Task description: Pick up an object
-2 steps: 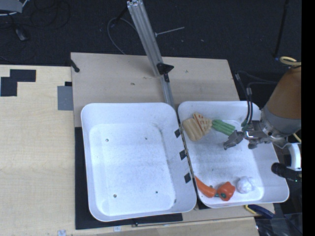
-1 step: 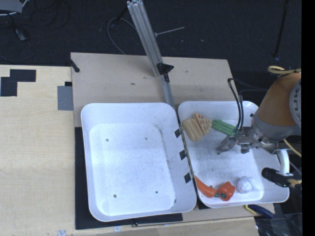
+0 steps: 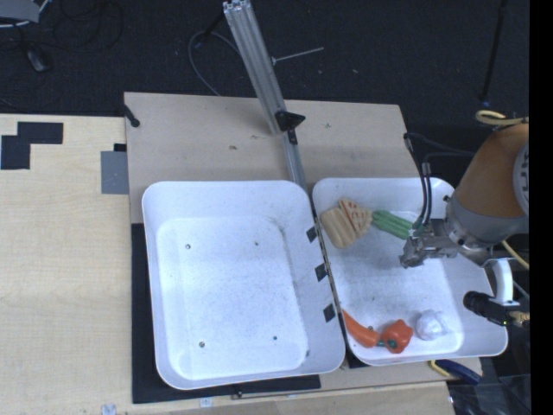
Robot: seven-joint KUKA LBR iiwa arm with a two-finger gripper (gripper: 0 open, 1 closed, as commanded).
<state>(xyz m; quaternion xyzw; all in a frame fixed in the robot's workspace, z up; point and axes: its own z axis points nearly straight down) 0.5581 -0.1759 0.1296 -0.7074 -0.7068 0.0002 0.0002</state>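
Note:
The right bin (image 3: 380,292) holds a tan waffle-like piece (image 3: 346,223) at its upper left and a green stick-shaped object (image 3: 393,224) beside it. Along the bin's front lie an orange carrot-like piece (image 3: 359,329), a red-orange pepper-like piece (image 3: 397,335) and a white lump (image 3: 429,324). My gripper (image 3: 416,255) hangs low over the right side of this bin, just right of the green object's end. I cannot make out anything between its fingers.
The left bin (image 3: 229,284) lies beside the right one, with black clips (image 3: 318,271) along the shared edge. A slanted metal rail (image 3: 259,67) rises behind the bins. The arm's orange band (image 3: 492,175) stands over the right bin's far corner.

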